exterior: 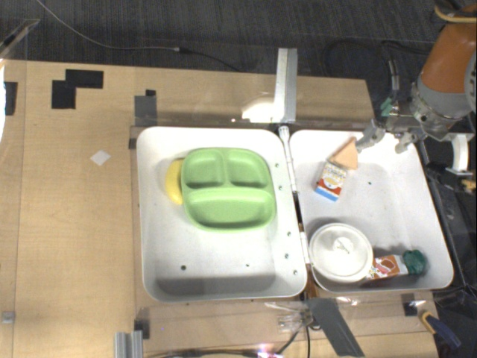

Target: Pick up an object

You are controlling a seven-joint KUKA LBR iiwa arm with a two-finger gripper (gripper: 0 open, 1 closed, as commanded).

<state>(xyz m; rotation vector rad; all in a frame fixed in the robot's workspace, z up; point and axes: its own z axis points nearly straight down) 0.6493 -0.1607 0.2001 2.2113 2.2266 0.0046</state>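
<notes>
Grey pincer (pixel 387 134) hung spread open beside the tilted carton (pixel 336 171), which a glancing descent might topple.

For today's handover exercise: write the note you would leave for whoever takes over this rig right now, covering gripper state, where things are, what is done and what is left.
Gripper: open, holding nothing, over the right bin's far edge.
Right bin: small carton just below the gripper, white bowl, bottle lying at the near edge.
Left bin: green divided plate over a yellow item.
Done: nothing picked.
Left: descend, grasp an object, probably the carton, and lift.
</notes>
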